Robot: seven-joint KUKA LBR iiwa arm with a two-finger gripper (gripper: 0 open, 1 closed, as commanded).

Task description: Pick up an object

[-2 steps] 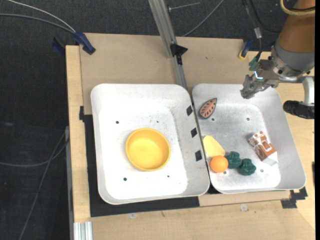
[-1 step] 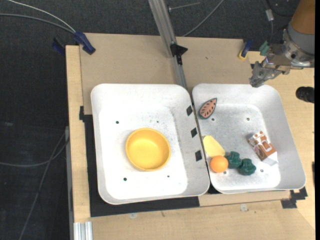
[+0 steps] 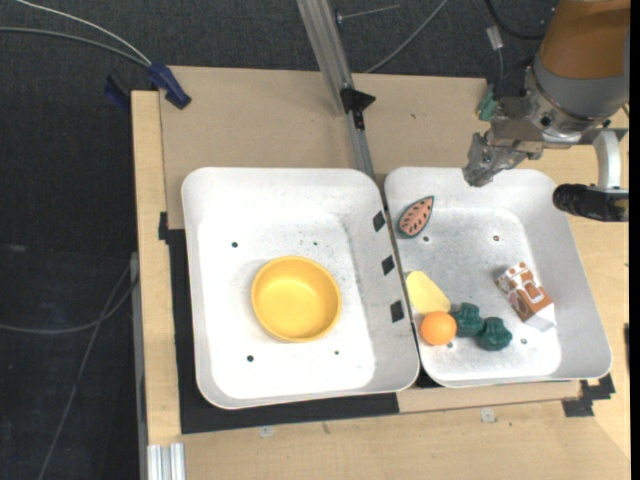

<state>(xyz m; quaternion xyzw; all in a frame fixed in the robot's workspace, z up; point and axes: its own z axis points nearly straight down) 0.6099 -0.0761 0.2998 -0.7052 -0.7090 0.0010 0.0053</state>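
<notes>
My gripper [image 3: 484, 168] hangs over the back edge of the right bin [image 3: 470, 238], with nothing visible between its fingers. In that bin lie a pink leaf-shaped piece [image 3: 416, 215] near the back left, a pale yellow wedge [image 3: 425, 291], an orange ball [image 3: 437, 328], a dark green toy [image 3: 481, 327] and a brown-and-white block [image 3: 525, 291] toward the right. The gripper is well above and behind all of them.
A yellow bowl [image 3: 294, 297] sits in the middle of the left bin [image 3: 220, 228]. A metal pole [image 3: 330, 48] rises at a slant behind the divide between the bins. Black clips [image 3: 388, 264] line the divide. Cables cross the dark floor at the back.
</notes>
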